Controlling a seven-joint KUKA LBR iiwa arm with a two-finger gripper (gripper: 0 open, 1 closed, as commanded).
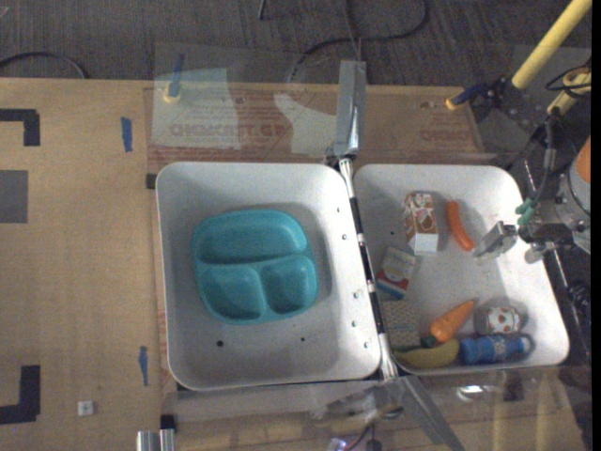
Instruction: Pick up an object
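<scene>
My gripper (515, 245) hovers over the right side of the right bin (540, 294), open, with nothing between its fingers. Just to its left lie an orange carrot (459, 225) and a small brown-and-white carton (422, 221). Toward the bin's front sit a second carrot (452, 319), a yellow banana (432, 353), a blue bottle (495, 348) and a small grey-white round object (498, 319). A small white box (397, 272) lies near the bin's left wall.
The left bin (178, 252) holds a teal divided plate (254, 265). A metal divider (362, 252) runs between the bins. Clamps, cables and a yellow pole (554, 36) crowd the back right corner.
</scene>
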